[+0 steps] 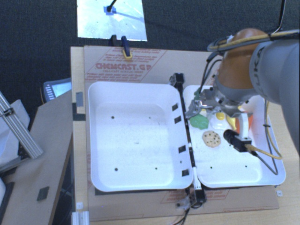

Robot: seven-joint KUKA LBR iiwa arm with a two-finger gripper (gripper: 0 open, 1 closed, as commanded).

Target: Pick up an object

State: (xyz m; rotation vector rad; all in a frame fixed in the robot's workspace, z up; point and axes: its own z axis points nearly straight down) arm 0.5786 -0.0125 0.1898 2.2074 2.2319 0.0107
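Observation:
My gripper (196, 108) hangs low over the upper left part of the right bin (234, 175), close to the divider between the bins. Just below it lies a green object (199, 122), touching or nearly touching the gripper's tip. A round cookie with dark chips (211, 138) lies in front of that. To the right are a white and yellow piece (219, 122), a yellow piece (231, 122) and an orange piece (243, 124), partly hidden under the arm. I see nothing held.
The left bin (136, 139) stands beside the right one on a cardboard sheet (124, 64). The arm's grey body and orange band (239, 69) cover the right bin's back corner. A black cable fitting (236, 140) hangs over the bin.

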